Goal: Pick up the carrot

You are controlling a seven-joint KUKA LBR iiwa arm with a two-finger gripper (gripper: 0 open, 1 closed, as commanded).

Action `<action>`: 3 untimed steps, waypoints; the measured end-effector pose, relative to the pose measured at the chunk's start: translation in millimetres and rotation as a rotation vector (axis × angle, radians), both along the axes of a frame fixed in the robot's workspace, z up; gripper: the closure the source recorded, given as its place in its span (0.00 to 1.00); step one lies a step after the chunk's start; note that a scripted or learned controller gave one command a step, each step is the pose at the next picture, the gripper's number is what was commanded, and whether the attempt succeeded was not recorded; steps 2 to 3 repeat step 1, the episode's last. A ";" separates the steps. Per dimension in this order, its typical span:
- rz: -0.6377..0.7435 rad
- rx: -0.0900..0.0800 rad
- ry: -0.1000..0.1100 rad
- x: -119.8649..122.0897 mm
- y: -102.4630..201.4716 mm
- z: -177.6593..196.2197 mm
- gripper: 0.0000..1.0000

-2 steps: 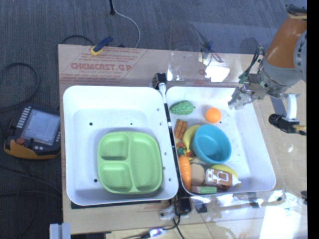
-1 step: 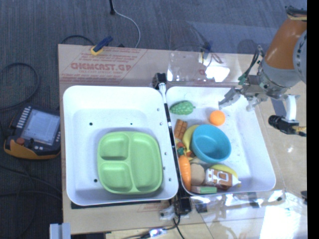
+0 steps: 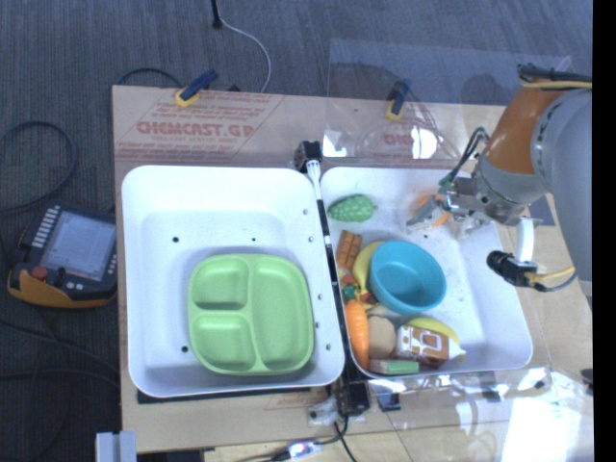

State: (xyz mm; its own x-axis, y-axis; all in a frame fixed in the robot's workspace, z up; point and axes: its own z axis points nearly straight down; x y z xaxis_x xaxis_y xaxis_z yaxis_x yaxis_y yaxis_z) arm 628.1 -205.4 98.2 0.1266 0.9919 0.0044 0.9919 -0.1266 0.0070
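Note:
An orange carrot (image 3: 357, 327) lies in the right bin (image 3: 500, 330), close to its left wall and just below the blue bowl (image 3: 407, 274). My gripper (image 3: 447, 209) hangs low over the far right part of that bin, well up and right of the carrot and apart from it. A small orange thing (image 3: 424, 203) shows right at the gripper's tip; what it is and whether it is held stay unclear.
Around the carrot crowd a yellow banana (image 3: 362, 264), a brown-orange piece (image 3: 346, 249), a tan lump (image 3: 382, 336) and a small carton (image 3: 423, 344). A green bumpy item (image 3: 351, 207) lies at the far left. The left bin (image 3: 159, 210) holds a green divided plate (image 3: 252, 313).

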 end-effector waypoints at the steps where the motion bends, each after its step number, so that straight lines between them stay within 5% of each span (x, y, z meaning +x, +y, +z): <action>1: -0.105 0.003 0.007 36.8 -7.3 23.2 0.00; 3: -0.105 0.003 0.007 36.8 -7.3 23.2 0.00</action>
